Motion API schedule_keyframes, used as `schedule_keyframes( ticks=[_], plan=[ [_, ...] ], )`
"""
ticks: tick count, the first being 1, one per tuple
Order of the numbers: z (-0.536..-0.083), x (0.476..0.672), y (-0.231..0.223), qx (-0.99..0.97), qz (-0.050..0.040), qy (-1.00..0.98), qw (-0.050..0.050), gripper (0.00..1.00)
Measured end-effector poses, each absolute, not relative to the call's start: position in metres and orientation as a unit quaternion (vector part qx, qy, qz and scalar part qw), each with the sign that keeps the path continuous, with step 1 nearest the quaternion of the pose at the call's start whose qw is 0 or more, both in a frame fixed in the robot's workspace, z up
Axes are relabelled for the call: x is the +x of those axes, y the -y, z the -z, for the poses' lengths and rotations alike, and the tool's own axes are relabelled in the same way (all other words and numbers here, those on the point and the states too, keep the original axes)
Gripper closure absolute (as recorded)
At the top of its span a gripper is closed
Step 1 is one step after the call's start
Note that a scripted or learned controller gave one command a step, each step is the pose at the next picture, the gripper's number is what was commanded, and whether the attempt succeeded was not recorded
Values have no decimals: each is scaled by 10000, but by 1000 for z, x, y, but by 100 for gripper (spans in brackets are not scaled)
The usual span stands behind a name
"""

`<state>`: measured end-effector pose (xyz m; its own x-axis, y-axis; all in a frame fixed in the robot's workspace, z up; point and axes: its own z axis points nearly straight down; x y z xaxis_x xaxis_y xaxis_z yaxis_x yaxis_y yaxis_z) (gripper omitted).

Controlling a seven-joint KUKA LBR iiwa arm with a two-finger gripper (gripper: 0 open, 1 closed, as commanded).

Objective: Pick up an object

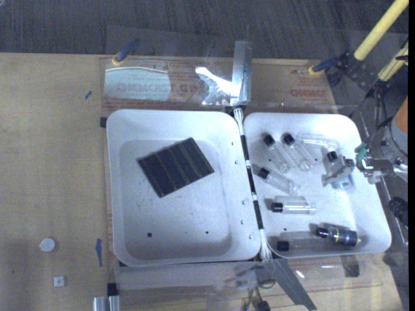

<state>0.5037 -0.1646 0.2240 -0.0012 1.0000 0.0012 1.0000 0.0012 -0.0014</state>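
Tool point(342, 172) sits low at right bin's point(373, 203) right side, finger state unclear tbh. Nearest clear plastic black-capped vial point(293, 207) lies just left, long axis left-right.

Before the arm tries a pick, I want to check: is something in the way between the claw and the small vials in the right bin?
Nothing visible blocks it. The claw is over the right bin, with clear vials lying loose beside it.
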Motion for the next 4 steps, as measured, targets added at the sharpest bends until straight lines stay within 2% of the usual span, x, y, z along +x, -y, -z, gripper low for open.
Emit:
schedule_keyframes(
  ticks=[1,2,3,4],
  plan=[
    [-185,577,172,-6584,5,7527,-18,0],
    [-153,572,213,-6343,1,7731,-1,0],
    [-88,601,208,-6226,91,7825,11,0],
    [-99,601,212,-6232,57,7821,-29,100]
  ],
)
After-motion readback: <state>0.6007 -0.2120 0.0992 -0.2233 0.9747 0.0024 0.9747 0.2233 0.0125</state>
